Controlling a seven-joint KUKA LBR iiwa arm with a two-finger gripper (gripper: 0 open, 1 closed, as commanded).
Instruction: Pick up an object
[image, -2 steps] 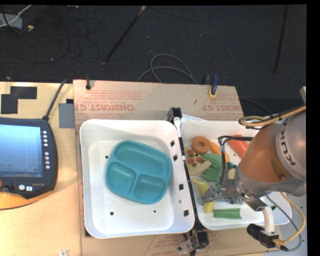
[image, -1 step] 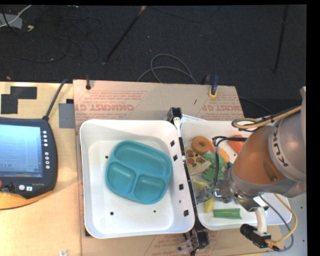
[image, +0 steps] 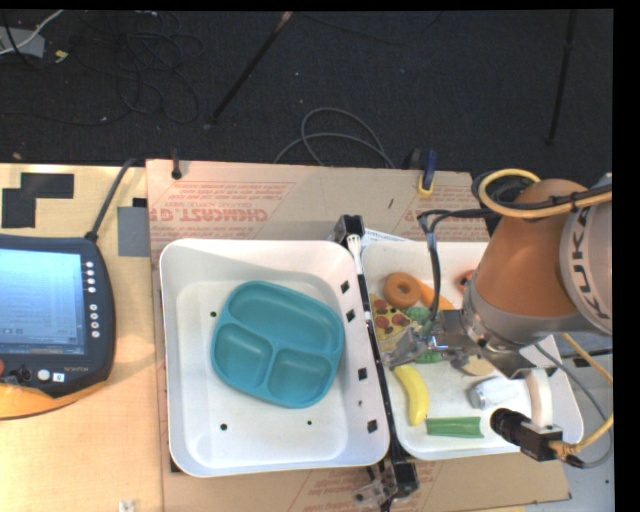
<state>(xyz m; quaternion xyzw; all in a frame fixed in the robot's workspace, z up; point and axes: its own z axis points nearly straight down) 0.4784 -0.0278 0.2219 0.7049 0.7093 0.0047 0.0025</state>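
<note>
Camera view: hand (image: 418, 340) over crowded right bin (image: 570, 420) (banana (image: 413, 392) adjacent).

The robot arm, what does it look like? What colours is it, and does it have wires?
The arm is big and rounded, grey with a wide orange band above its wrist. Dark letters run along the grey part. Yellow and black cables loop over the top of it, and another yellow cable curls underneath. Its end effector is a dark metal piece at the tip.
</note>
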